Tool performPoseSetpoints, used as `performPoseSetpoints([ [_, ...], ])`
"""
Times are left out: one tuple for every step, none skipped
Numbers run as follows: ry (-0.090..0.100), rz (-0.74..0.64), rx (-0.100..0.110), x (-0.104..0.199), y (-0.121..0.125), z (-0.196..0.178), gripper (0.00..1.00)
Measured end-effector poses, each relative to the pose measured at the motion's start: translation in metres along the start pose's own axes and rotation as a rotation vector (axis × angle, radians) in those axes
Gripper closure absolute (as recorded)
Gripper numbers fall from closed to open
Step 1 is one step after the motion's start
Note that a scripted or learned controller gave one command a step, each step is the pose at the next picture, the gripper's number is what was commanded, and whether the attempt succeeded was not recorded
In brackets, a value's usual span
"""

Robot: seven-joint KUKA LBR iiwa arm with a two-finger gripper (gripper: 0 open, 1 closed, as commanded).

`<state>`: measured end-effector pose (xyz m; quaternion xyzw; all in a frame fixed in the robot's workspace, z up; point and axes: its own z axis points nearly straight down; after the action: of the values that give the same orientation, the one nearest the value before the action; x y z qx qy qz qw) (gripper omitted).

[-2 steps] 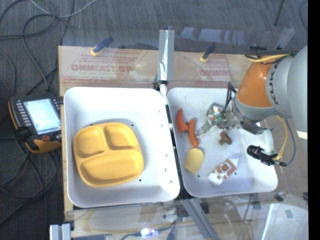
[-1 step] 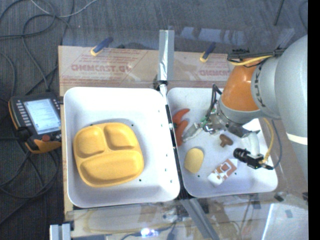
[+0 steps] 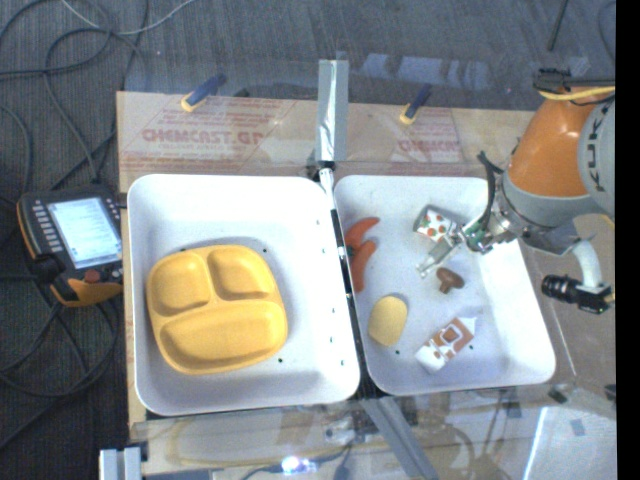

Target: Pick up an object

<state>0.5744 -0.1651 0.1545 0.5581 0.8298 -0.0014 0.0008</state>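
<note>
We see the arm (image 3: 560, 163) reaching in over the right bin (image 3: 520, 353). Its gripper (image 3: 470, 236) hangs low beside a white spotted object (image 3: 433, 226) near the bin's middle; we cannot tell how its grasp stands.

Two white bins (image 3: 140, 268), one yellow tray (image 3: 215, 306), six small objects (image 3: 388, 320).

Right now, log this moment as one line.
arm: over right bin | gripper: beside white spotted block | holding: nothing seen | left bin: yellow tray
</note>
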Motion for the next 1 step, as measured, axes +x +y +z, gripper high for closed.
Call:
performPoseSetpoints([
  [-0.01,-0.21,-0.009,-0.0295,0.0458,0.0651,0.0],
])
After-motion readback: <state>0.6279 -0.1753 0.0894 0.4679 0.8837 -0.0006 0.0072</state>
